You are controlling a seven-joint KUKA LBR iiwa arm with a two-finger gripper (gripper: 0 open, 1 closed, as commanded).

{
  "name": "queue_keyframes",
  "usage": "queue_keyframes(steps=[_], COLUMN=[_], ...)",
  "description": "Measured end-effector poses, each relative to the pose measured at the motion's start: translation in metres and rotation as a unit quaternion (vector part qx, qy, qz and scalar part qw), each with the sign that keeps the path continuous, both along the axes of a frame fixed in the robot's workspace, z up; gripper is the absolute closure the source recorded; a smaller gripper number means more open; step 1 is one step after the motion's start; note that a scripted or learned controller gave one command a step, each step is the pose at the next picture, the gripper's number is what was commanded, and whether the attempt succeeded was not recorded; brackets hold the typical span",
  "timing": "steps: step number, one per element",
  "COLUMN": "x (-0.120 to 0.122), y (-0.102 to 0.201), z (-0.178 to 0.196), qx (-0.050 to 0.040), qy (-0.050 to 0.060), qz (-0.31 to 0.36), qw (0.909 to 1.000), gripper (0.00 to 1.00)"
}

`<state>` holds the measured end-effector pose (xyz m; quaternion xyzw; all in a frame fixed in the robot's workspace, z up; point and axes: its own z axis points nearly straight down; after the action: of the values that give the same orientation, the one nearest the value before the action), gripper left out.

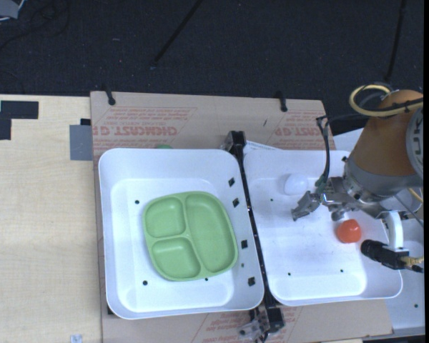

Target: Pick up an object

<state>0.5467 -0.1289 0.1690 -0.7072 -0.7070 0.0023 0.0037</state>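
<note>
Camera view: a fixed look down, at a slant, on a bench with two shallow white bins side by side; the arm [386, 145] reaches in from the right.

Left bin [121, 191]: holds a light green divided plate [190, 235] with three compartments, lying flat near the bin's middle.

Right bin [314, 277]: holds a small orange-red object [348, 231], roundish, resting on the bin floor toward its right side. A pale, whitish rounded thing [295, 184] sits near the bin's back wall; it is too faint to identify.

Gripper [305, 207]: low over the right bin, roughly at its middle, with its fingers pointing toward the left of the picture. Nothing shows between them. Whether they are spread or closed I cannot tell; the metal parts blur together at this angle.

Key relation: the orange-red object lies to the right of the fingertips and slightly toward the front of the bin, close beside the wrist body, not under the fingers. It looks round, so no long axis constrains the approach.

Other candidate: the pale thing lies just behind the fingertips, toward the back wall, and appears about as near.

Judgement: no object is yet grasped. A pick of the orange-red object would probably need the gripper drawn back to the right first.
</note>
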Motion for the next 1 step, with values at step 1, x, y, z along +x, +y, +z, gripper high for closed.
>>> queue_keyframes(steps=[1], x=[0.0018], y=[-0.0027], z=[-0.0446], qx=[-0.0001], qy=[0.000], qz=[0.000], qw=[1.0000], gripper=[0.00])
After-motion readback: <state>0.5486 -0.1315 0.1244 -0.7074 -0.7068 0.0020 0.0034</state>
